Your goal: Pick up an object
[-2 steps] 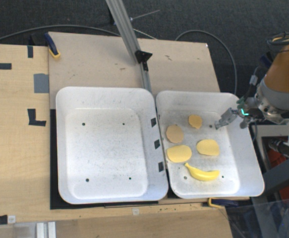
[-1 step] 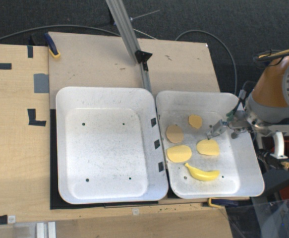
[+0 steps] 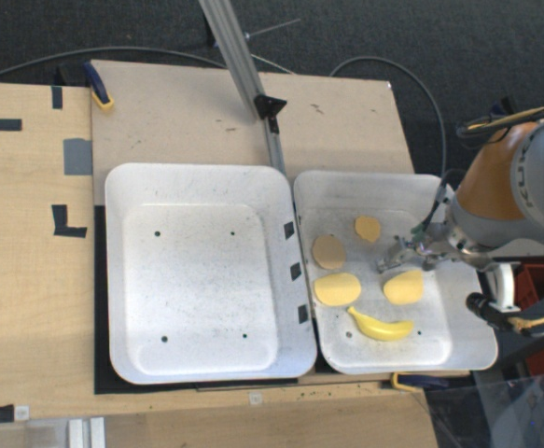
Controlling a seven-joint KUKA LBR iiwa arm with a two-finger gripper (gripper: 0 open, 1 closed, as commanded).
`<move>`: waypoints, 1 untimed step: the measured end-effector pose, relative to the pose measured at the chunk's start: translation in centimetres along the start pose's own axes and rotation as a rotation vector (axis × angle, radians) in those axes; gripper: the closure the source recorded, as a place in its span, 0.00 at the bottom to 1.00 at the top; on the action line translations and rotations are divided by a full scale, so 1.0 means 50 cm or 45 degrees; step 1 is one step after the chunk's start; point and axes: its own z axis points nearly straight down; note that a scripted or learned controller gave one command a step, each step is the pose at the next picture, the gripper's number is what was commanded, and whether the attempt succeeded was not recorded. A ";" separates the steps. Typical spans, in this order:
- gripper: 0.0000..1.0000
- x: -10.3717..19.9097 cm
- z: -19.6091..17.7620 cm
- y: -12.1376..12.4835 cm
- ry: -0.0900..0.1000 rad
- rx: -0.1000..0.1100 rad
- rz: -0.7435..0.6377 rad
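Observation:
The right bin (image 3: pixel 346 194) holds several yellow and tan items. A small orange-yellow piece (image 3: pixel 368 229) lies near its middle, and a round tan disc (image 3: pixel 328 251) sits to its left. Below the disc rests a pale yellow lump (image 3: pixel 337 289); a second yellow lump (image 3: pixel 403 288) lies further right. A yellow banana (image 3: pixel 381 327) lies near the bin's front. My gripper (image 3: pixel 400 253) is low inside the right bin, just above the second lump, its fingers slightly apart with nothing between them. The arm enters from the right.
The left bin (image 3: pixel 197 269) lies beside the right one. A slanted metal rail (image 3: pixel 239 59) runs from the top down to the bins' junction. A black cable (image 3: pixel 421 91) loops over the bench behind the right bin.

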 end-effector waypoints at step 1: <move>1.00 0.001 -0.023 0.001 0.001 0.000 -0.001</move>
